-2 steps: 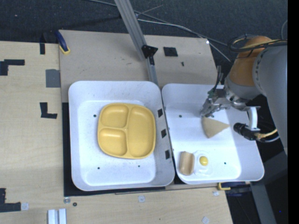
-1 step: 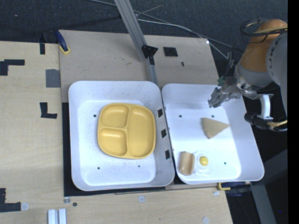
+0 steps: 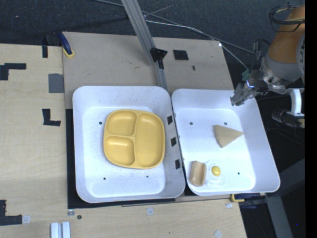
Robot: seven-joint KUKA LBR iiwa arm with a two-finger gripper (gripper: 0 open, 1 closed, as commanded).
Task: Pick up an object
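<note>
Yellow divided plate (image 3: 134,138) sits mid left bin (image 3: 81,133), prob. a sorting target; right bin (image 3: 198,108) has a tan cylinder (image 3: 197,173), fried-egg toy (image 3: 215,171) & tan wedge (image 3: 227,135) — loose pick candidates; gripper (image 3: 238,97) hovers at the bin's far rim, clear of all — fingers too small/dark, can't tell spread or closed

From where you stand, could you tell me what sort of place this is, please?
Probably a robotics lab bench for pick-up trials: a grey and orange arm reaches over two white bins, which hold toy food, a yellow plate, a wedge and a fried egg. Cables trail behind.
</note>
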